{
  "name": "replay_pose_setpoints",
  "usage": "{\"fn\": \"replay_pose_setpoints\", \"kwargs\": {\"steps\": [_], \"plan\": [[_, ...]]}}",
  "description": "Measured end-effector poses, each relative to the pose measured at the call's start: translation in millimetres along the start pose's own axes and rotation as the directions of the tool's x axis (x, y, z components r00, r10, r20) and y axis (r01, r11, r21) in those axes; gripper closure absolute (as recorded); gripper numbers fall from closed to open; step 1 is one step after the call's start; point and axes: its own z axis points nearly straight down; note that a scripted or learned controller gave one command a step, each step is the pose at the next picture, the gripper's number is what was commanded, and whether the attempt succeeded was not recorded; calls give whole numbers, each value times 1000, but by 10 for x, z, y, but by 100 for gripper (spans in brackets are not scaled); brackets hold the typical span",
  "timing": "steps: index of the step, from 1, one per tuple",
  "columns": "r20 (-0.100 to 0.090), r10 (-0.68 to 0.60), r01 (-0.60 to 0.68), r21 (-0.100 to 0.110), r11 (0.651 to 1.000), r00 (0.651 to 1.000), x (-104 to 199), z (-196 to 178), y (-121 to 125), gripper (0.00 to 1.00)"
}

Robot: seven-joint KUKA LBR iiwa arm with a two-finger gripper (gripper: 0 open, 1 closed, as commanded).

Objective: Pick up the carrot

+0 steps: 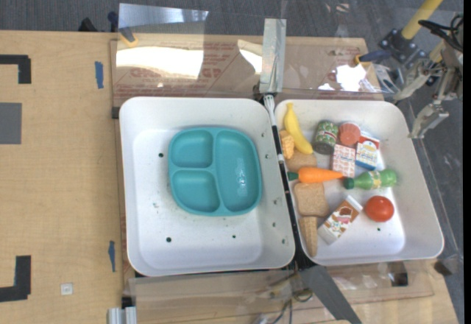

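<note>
The ice-cream cone (310, 234) lies nearest in the right bin (423, 190). Beyond it the carrot (321, 176) touches a cracker (310, 199) and a green bottle (372, 180), so a grab could snag neighbours. The claw (434, 113) hangs near the bin's far right corner; its state I cannot tell.

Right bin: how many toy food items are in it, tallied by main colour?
Yellow: 2, the banana and corn
Orange: 1, the carrot
Red: 2, the tomato and a round piece
Green: 2, the can and bottle
Tan: 3, bread and cone pieces
Printed cartons: 3
Total: 13
</note>
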Motion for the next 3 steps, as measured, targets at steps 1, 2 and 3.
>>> {"fn": "replay_pose_setpoints", "kwargs": {"steps": [1,2,3], "plan": [[-12,144,-144,-2,990,990,591,1210,250,0],[2,374,-374,-2,927,927,350,1023,921,0],[19,373,-373,-2,928,928,341,1513,1072,0]]}}
